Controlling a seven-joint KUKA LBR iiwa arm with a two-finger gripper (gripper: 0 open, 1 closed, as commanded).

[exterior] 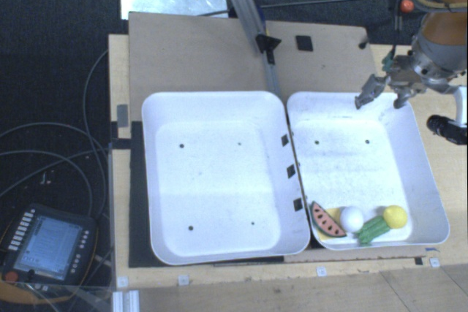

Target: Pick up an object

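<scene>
Objects for the pick lie bunched in the near corner of the right bin (409,157): a watermelon slice (327,220) against the bin's left wall, a white ball (352,218) just beside it, a green piece (374,228) that may be a toy vegetable, though the view is too coarse to be sure, and a yellow ball (395,215) touching its far end. None of them is lifted; all four rest on the bin floor. The gripper (384,97) hangs over the far edge of the same bin, well apart from the cluster, with its two fingers spread and nothing between them. So the task looks barely begun, by my reading: no grasp has been made and no approach to any one item is evident. What is left is nearly everything: carrying the gripper across the bin toward the near corner, lowering it onto one piece, closing, and lifting. The left bin (219,172) plays no part here.
</scene>
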